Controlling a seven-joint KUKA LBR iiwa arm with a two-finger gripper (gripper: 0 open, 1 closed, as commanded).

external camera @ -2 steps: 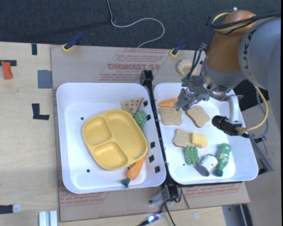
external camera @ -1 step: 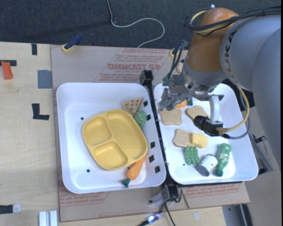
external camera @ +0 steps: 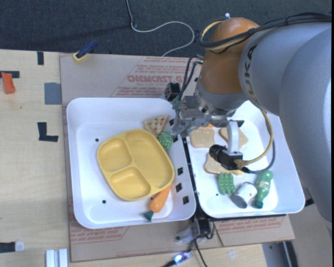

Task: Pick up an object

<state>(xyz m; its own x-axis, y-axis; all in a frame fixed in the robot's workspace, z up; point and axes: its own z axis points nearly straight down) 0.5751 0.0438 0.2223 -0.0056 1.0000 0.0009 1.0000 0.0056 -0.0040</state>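
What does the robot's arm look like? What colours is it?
The arm is big, smooth and rounded, mostly light grey. Above the wrist sits a shiny orange band, shaped like a ball. Dark letters run down the grey shell beside it. Below hangs the gripper, made of dark metal parts, with thin black cables looping around it.

My gripper (external camera: 181,115) hangs over the divide between the two bins on the worktop (external camera: 22,149). Left of it, in the left bin (external camera: 78,115), lies a divided plate (external camera: 135,164), with a waffle piece (external camera: 157,124) behind the plate and a carrot (external camera: 158,201) in front. Right of the plate, in the right bin (external camera: 284,199), lie toast slices (external camera: 202,138), a bottle (external camera: 262,187) and a small cup (external camera: 244,194).
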